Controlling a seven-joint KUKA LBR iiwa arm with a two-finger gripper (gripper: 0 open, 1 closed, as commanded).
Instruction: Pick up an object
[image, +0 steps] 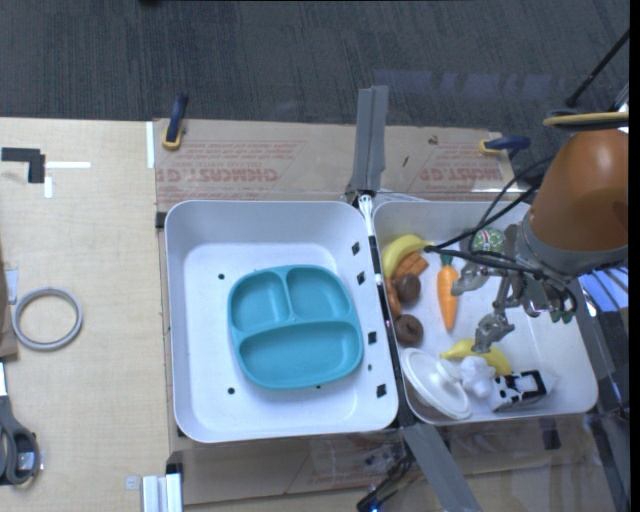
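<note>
The right bin (575, 395) serves as the landmark. Along its near edge lie a white bowl-like dish (436, 383) toward the left corner, a small white lumpy thing (477, 375) just right of it, and a black-and-white toy (519, 388) further right. Just behind these lies a small yellow banana (478, 353). The gripper (492, 329) hangs directly above that banana, its metal fingers pointing down; whether they are spread or pressed together cannot be told from here, and nothing is visibly caught between them. Left of the gripper, an orange carrot (447, 296) lies lengthwise, tip toward the near side. Against the bin's left wall sit two brown round pieces, one (408, 328) nearer and one (407, 290) behind it, then an orange-brown item (413, 266) and a larger yellow banana (399, 249) at the far left corner. A small green-patterned ball (487, 240) rests near the far wall, partly behind cables. Left of this bin, the other bin (190, 330) holds a blue divided plate (295, 326). Further left on the worktop (90, 400) lies a grey tape ring (44, 318).
</note>
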